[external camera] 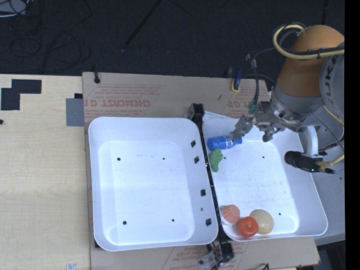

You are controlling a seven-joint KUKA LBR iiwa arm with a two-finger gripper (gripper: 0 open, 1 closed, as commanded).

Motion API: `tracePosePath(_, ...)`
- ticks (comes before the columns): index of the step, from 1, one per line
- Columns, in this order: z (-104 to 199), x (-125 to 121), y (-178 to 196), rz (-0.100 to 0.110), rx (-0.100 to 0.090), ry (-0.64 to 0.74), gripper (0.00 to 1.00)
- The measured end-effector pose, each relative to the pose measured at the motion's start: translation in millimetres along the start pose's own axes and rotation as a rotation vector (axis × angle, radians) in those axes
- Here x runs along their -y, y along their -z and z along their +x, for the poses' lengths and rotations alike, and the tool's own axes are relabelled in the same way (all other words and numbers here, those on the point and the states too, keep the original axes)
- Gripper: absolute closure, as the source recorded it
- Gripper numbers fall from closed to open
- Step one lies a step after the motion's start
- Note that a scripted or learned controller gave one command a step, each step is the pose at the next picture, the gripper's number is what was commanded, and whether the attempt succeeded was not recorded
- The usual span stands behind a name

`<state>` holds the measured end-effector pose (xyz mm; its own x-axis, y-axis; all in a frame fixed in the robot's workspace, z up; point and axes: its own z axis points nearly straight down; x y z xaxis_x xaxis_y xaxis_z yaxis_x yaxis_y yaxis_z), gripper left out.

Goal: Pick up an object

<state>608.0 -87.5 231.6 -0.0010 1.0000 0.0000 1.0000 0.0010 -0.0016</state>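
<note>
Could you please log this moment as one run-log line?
gripper: over right bin, far end | blue bottle: beside, not gripped | grasp: pending

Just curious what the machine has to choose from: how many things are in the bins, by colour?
Blue: 1, blue object
Green: 1, green object
Pink: 1, pink object
Red: 1, red ball
Beige: 1, beige ball
Total: 5

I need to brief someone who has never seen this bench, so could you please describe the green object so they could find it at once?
Start at the right-hand white bin and follow its left wall, beside the black divider, toward the far end. The green object lies there just below a blue cylinder. It is the one green, crumpled-looking thing; the red ball, the pink piece and the beige ball sit together at the near edge.
</note>
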Motion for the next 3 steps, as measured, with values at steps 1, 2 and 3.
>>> tracePosePath(1,-45,55,51,0.002,0.000,-0.003,0.00)
tracePosePath(2,-1,78,-83,0.015,-0.005,0.001,0.00)
tracePosePath(3,-77,129,-1,0.000,0.001,-0.005,0.00)
